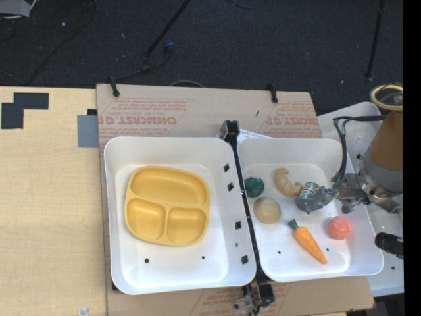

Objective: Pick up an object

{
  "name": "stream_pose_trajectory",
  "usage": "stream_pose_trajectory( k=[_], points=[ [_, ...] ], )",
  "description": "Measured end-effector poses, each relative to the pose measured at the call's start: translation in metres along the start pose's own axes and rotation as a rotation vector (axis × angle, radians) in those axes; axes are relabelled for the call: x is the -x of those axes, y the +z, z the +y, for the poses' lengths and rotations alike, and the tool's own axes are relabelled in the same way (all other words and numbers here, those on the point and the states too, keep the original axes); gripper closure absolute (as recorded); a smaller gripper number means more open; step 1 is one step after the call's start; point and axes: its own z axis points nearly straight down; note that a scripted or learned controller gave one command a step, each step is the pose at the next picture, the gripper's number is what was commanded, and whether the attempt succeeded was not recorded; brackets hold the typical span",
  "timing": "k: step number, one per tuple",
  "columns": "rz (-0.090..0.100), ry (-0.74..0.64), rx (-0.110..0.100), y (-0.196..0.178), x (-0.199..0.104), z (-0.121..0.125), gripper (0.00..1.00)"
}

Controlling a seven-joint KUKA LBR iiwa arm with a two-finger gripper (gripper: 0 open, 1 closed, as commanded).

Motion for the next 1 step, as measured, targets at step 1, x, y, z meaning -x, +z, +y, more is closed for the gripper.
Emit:
stream_pose_trajectory(
  k=[1],
  points=[
    [-0.003, -0.003, 0.014, -0.0072, -0.0001, 0.0031, 0.00]
  ],
)
